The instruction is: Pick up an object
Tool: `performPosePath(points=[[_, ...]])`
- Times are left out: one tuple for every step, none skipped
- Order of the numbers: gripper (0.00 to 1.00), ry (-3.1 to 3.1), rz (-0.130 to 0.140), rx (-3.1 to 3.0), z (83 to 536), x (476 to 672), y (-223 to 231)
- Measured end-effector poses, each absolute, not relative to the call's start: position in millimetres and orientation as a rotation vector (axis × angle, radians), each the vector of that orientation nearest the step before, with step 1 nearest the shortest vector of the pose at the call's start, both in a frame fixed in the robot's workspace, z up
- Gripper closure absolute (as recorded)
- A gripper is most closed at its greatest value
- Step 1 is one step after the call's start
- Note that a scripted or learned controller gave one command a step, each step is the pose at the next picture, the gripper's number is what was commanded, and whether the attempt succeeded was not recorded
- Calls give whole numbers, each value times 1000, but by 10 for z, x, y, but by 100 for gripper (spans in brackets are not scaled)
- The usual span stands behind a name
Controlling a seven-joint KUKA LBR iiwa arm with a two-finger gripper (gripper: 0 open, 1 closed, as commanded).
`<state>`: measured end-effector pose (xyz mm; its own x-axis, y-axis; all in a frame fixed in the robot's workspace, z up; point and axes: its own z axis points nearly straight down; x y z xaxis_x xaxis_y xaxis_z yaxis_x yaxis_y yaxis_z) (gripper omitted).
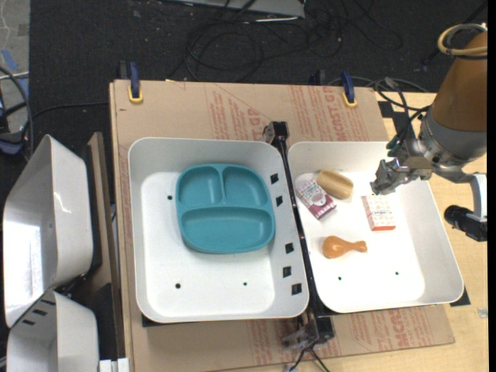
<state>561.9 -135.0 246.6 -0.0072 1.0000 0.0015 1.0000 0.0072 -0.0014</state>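
Note:
In the right bin (434,231) lie several small objects: a tan bread-like roll (335,183), a pink and white packet (315,195), a small red and white box (379,212) and an orange pear-shaped toy (343,246). My gripper (384,178) hangs over the upper right part of this bin, just above the red and white box and to the right of the roll. Nothing shows between its fingers.
The left bin (147,208) holds a teal divided tray (225,208). A black divider with clips (291,215) runs between the bins. Both bins rest on a cardboard sheet (232,107). White tubs (43,215) stand off the bench at left.

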Motion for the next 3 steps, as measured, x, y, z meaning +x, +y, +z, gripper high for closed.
performPosePath(points=[[100, -2227, 1, -2213, 2351, 5559, -827], [100, -2228, 0, -2212, 2257, 5573, -351], [100, -2228, 0, -2211, 2175, 5556, 141]])
